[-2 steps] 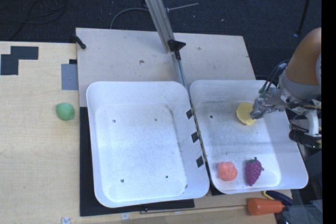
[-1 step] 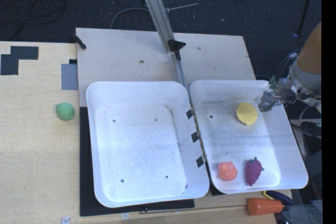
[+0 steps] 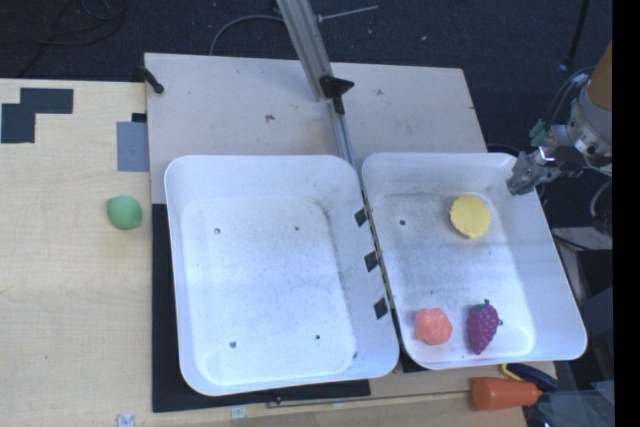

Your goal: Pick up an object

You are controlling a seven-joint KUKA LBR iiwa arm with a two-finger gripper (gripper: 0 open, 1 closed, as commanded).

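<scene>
One fixed camera looks down aslant on both bins (image 3: 270,177).

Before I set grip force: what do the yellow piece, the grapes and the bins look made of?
Yellow piece: matte, rounded, probably moulded plastic or foam toy food; the view cannot settle which. Grapes: purple, bumpy, with a slight sheen, likely plastic. Bins: smooth white rigid plastic with rounded rims, scuffed and speckled.

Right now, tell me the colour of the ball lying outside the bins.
Green: the ball on the wooden bench, clear in the camera view.
</scene>
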